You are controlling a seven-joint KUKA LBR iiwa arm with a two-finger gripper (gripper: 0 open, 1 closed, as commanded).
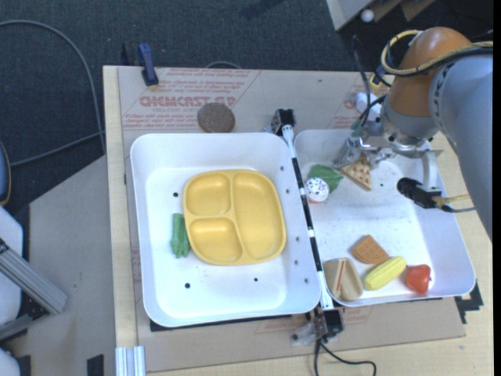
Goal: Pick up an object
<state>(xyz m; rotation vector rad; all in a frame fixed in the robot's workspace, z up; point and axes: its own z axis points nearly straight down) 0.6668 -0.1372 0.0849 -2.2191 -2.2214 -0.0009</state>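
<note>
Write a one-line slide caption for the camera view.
KUKA arm's end effector poised over a waffle-like toy in the right bin; yellow divided plate in the left bin.

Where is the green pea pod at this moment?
The green pea pod lies in the left bin, on the bin floor right beside the left edge of the yellow divided plate.

Arm (462, 92) reaches in, claw (362, 157) pointing down.
</note>
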